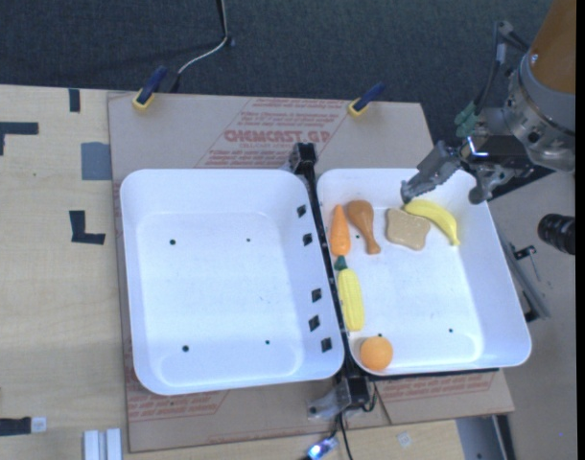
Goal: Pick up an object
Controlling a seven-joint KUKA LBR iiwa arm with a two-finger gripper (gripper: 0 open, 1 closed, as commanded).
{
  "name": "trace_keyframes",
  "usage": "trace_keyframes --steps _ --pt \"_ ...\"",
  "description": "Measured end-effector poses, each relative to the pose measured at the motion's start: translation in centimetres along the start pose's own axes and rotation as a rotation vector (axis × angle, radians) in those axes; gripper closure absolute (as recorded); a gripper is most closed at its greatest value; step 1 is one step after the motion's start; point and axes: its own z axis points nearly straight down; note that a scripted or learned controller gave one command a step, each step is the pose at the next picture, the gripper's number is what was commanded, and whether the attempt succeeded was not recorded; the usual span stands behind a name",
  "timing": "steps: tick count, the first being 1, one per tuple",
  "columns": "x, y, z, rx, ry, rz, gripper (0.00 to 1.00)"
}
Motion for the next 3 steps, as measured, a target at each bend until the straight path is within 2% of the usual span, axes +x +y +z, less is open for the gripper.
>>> trace_keyframes --steps 1,2,3 --pt "-2.3 -1.0 -9.2 0.000 -0.001 0.002 0.00" --pt "-2.1 -0.8 -9.5 0.014 -0.001 0.000 1.00" --pt "3.6 -1.0 -6.6 0.013 0.001 -0.004 1.00"
